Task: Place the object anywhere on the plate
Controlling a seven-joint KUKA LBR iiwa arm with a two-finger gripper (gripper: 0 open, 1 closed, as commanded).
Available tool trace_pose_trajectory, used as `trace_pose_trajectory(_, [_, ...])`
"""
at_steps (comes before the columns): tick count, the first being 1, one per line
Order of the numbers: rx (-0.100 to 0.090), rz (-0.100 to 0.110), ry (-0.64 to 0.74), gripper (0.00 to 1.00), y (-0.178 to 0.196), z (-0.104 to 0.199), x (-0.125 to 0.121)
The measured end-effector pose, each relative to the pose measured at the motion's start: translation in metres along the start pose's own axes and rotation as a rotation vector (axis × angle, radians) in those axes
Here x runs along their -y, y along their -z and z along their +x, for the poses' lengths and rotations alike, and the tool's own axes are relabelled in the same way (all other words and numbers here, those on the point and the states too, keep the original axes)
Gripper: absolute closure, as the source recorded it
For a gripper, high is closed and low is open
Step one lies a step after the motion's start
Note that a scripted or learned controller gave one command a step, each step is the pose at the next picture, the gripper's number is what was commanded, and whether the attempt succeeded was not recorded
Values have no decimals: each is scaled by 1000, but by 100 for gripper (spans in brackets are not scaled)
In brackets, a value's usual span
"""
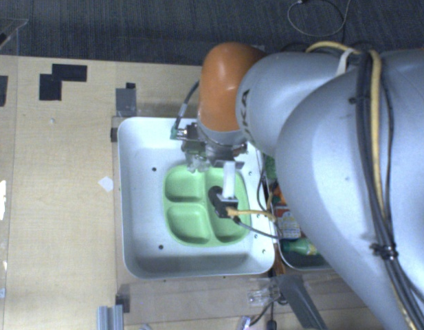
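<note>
1. A grey robot arm (335, 157) with an orange band (222, 88) fills the right of the frame, nearest the lens. It covers most of the right-hand shallow white bin (294, 261). The risk is that anything meant for pickup there sits under the arm, so a grasp could miss or take the wrong item.
2. Below the band, the gripper (201, 162) hangs over the upper edge of a light green three-compartment plastic plate (187, 222). Whether it is clenched or released cannot be told, nor whether it carries anything. If it does, a release this close to the rim could send the thing off the plate and into the bin.
3. The plate lies in the left-hand shallow white bin (139, 184), toward its right wall. The green surfaces in sight look bare.
4. In the strip of the right-hand bin left uncovered, a red-and-orange packet (284, 212) and a green-and-yellow item (302, 247) lie crowded together. The task's object cannot be singled out and is probably among these.
5. The pale wooden tabletop (60, 218) runs to the left, with black angular markers (60, 81) at upper left.
6. Dark carpeted floor (129, 12) spans the top of the frame.
</note>
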State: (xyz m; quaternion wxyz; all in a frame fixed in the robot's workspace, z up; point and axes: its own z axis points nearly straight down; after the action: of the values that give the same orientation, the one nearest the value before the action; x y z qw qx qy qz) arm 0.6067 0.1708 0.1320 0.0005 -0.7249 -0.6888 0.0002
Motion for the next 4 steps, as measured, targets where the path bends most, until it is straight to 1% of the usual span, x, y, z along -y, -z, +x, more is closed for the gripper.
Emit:
trace_pose_trajectory(1, [0,0,75,100,23,28,121])
trace_pose_trajectory(2, [0,-2,104,100,76,-1,83])
trace_pose_trajectory(3, [1,0,380,100,66,47,122])
trace_pose_trajectory(4, [1,-3,367,100,119,-18,108])
